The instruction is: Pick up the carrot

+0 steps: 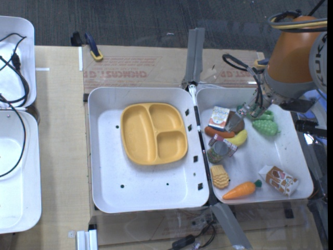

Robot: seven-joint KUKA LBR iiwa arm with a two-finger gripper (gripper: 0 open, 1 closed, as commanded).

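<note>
The carrot [242,190] is lying in the right bin [296,150], near its front wall, between a waffle piece [220,176] and a small carton [281,180]. Farther back, the gripper [251,110] is hovering beside a green toy [265,124]; whether it is parted or closed, I cannot tell. The arm is running off the frame edge.

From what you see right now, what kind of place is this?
Probably a robotics lab test bench. Two shallow white bins sit side by side on cardboard, the right one holding toy food like a carrot and banana, and a grey and orange robot arm reaches in.
</note>
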